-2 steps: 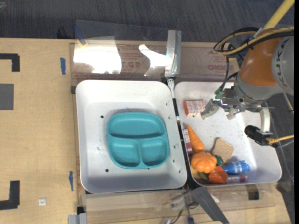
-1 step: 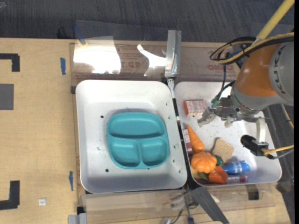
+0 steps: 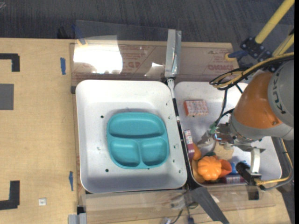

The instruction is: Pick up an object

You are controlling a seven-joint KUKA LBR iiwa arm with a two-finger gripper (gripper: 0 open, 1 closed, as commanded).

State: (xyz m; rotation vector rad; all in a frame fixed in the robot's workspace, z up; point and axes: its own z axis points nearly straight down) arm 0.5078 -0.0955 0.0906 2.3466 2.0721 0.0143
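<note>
While the arm (image 3: 261,101) reaches in from frame right, its fingers (image 3: 223,146) sit low in the right bin (image 3: 275,164), lower right of frame; can't tell if spread or clenched. Beside them: orange pumpkin-like toy (image 3: 209,168), small red-white box (image 3: 195,108) above. Left bin (image 3: 88,125), frame centre, holds teal divided tray (image 3: 137,140).

Two white bins (image 3: 88,139); one teal tray (image 3: 138,140); one pumpkin (image 3: 209,168); perhaps two boxes (image 3: 195,108).
</note>
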